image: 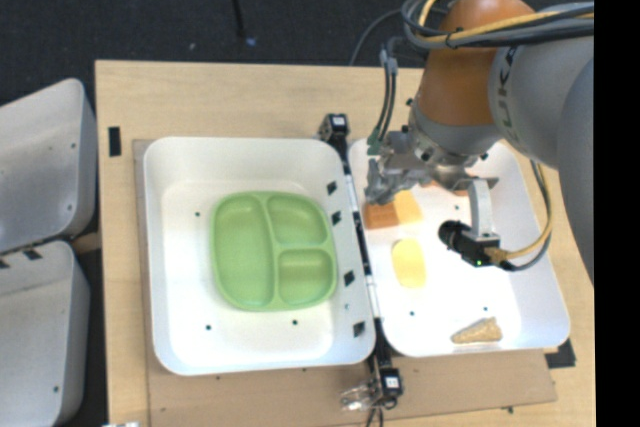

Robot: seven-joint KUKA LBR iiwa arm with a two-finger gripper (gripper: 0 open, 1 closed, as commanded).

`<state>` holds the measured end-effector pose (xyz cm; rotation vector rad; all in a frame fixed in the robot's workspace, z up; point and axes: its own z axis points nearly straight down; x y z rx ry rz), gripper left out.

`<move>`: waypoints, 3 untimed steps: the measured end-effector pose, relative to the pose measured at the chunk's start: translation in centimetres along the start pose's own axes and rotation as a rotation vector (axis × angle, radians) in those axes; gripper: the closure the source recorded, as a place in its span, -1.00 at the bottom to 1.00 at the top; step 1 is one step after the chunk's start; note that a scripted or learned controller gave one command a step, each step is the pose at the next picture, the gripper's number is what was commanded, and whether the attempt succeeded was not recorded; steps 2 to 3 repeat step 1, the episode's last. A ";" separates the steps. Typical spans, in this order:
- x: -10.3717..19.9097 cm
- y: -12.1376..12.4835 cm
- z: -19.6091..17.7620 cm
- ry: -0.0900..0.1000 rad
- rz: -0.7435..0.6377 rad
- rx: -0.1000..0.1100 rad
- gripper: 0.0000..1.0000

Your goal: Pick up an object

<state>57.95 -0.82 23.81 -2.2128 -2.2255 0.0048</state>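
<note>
Progress is judged early: the two-finger gripper (385,187) is lowered onto the orange block (393,212) just beneath it; its state cannot be told, no lift is seen. The pale yellow oblong piece (408,263) lies just below

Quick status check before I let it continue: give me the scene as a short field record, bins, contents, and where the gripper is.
left bin: holds a green divided plate, lying flat
right bin: holds an orange block, a yellow piece, a tan wedge
gripper: over the right bin's upper left, just above the orange block
grasp: cannot tell; fingers hidden from this angle
nearest target: orange block, partly covered by the gripper
</note>
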 end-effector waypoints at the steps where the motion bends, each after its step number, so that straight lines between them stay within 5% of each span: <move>1: 6.2 0.3 0.2 0.001 -0.002 -0.002 1.00; 3: 6.2 0.3 0.2 0.001 -0.002 -0.002 1.00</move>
